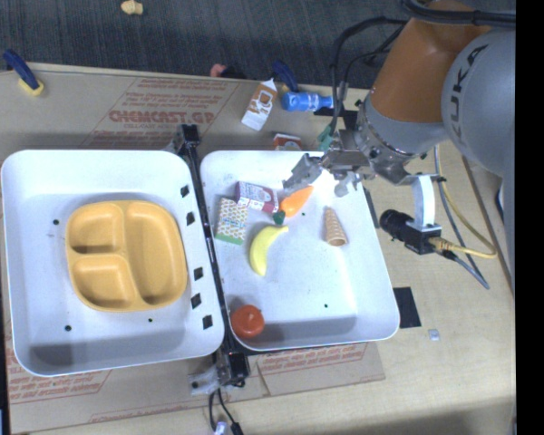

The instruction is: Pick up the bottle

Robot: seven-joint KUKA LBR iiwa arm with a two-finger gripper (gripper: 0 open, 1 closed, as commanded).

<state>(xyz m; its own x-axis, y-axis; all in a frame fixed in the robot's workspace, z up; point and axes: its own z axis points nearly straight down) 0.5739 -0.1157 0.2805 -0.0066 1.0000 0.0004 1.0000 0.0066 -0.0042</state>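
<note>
The bottle (301,102) is lying on its side on the brown cardboard, past the far edge of the right bin (381,279). It is blue, and it is not in either bin. A little white carton (260,104) is lying just to its left.

The bottle is looking small and light, likely plastic, so it is probably easy to lift. It is round and smooth, so it may roll or slip away if it gets pushed from one side. A good place to hold it looks like the middle of its body, with one finger on each long side. Its right end is sitting near some dark clips and cables, so that end is harder to reach.

The gripper (322,175) is hanging over the far part of the right bin, close to the orange carrot (296,202). Its fingers are looking spread apart, with nothing between them. The bottle is a little way off, farther back and a bit left of the gripper.

Some parts are hard to see. The big grey and orange arm (435,71) is covering the bench behind it. The bottle's cap end is blurry, so I cannot tell which end is the top. The picture on the carton is too small to read.
</note>
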